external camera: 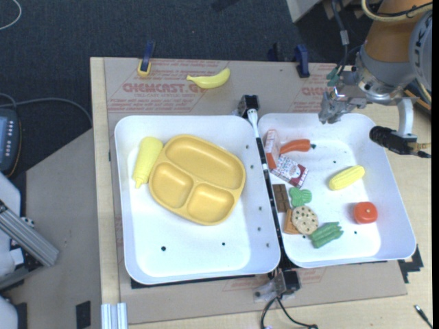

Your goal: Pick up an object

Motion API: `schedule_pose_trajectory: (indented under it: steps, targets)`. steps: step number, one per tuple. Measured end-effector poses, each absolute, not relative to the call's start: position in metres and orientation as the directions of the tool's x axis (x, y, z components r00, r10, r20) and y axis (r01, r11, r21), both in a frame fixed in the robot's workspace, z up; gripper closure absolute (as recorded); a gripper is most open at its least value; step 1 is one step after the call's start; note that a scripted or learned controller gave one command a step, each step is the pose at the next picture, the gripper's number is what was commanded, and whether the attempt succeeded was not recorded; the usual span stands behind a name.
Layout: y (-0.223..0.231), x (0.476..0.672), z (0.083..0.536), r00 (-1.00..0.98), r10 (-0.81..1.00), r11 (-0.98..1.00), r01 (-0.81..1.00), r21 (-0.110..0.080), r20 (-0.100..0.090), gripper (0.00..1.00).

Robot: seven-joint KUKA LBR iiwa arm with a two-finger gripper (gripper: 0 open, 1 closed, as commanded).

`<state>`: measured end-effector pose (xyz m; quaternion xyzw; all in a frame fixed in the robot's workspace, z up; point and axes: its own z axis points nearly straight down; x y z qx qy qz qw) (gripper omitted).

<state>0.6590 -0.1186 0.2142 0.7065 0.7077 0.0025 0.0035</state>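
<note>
The arm's gripper (334, 108) hangs over the far rim of the right bin (394, 184), at about 12 o'clock of that bin. Nothing sits between the jaws; whether they are spread or pressed together cannot be told from this slanted view. The position suggests the approach stage, with no object yet selected by contact.

The right bin carries the candidates for pickup. The nearest to the gripper is a carrot (295, 145), at roughly 7 o'clock from it, lying flat with its long axis running 9 to 3 o'clock. A corn cob (346, 177) lies near the bin centre, its long axis tilted from about 8 to 2 o'clock. A tomato (365, 212) rests at 5 o'clock of the corn; it is round, with no preferred axis. Along the left wall lie a red packet (291, 171), a cookie (303, 218) and a green pod (326, 233), close together, which would likely crowd a grasp.

The left bin (130, 204) holds a yellow divided tray (197, 178) with a yellow bottle (145, 159) touching its 9 o'clock edge. A banana (210, 79) lies on the bench (110, 88) beyond the bins.

For the carrot, the jaws would best close across the short axis, that is along 12 to 6 o'clock.
</note>
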Motion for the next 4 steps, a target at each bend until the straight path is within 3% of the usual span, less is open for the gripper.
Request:
schedule_pose_trajectory:
  steps: [1, 4]
  targets:
    - [-0.118, 0.660, 0.226, -0.001, 1.000, 0.001, 1.000, 0.005, -0.001, 1.00]
    - [-0.001, 0.555, 0.242, -0.003, 1.000, 0.003, 1.000, -0.005, 0.002, 1.00]
